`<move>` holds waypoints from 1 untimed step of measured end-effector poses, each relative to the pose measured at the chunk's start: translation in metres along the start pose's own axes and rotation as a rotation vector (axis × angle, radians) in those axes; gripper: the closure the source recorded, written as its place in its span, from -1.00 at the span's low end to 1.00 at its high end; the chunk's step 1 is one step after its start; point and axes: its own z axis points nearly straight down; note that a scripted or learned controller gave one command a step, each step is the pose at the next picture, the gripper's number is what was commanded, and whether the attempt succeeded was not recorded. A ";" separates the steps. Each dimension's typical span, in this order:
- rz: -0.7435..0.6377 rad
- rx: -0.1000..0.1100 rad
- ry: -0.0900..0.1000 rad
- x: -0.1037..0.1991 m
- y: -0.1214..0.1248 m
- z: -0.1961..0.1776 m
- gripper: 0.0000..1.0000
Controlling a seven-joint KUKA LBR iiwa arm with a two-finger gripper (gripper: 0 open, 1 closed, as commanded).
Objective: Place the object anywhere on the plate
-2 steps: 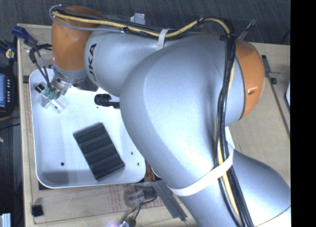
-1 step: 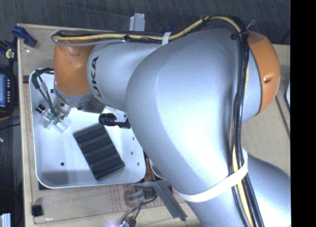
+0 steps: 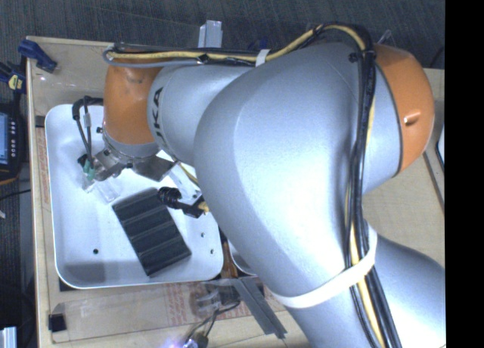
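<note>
My grey arm with its orange band (image 3: 128,104) reaches across the view and covers most of the right bin. Its wrist hangs over the upper left part of the left white bin (image 3: 64,233). The gripper (image 3: 94,175) sits at the wrist's lower left end, low over the bin floor near the left wall. Small clear and green bits show at its tip; I cannot tell whether they belong to the gripper or are a separate object. A black ribbed block (image 3: 151,233) attached beside the wrist slants over the bin's middle.
A sliver of the right bin's rim (image 3: 234,263) peeks out below the arm. Yellow and black cables (image 3: 189,57) run along the arm. Blue clamps (image 3: 34,53) sit at the bench's far left corner. Metal hardware (image 3: 227,297) lies at the front edge.
</note>
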 end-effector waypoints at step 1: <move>0.000 0.000 0.000 0.000 0.000 0.000 1.00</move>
